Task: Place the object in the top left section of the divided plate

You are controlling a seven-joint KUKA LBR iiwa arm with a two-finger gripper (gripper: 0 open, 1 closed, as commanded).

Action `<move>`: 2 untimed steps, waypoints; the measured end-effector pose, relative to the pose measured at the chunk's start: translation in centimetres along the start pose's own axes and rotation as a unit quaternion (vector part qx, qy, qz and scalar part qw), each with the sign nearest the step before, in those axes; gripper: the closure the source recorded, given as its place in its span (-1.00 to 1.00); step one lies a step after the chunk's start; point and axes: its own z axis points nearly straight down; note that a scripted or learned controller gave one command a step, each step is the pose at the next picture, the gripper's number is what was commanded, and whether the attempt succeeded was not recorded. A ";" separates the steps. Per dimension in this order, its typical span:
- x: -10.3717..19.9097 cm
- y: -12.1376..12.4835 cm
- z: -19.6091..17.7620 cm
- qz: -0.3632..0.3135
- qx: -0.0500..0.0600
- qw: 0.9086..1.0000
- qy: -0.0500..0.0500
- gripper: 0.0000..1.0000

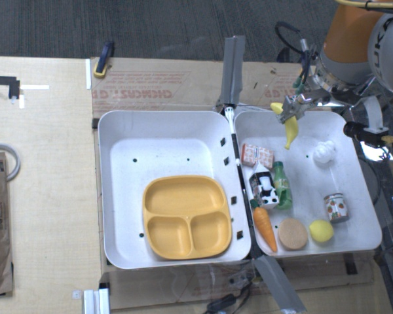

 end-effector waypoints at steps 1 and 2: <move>3.2 0.6 -7.8 0.063 0.000 0.998 0.000 1.00; 13.6 -1.3 1.6 0.134 0.002 0.991 0.000 1.00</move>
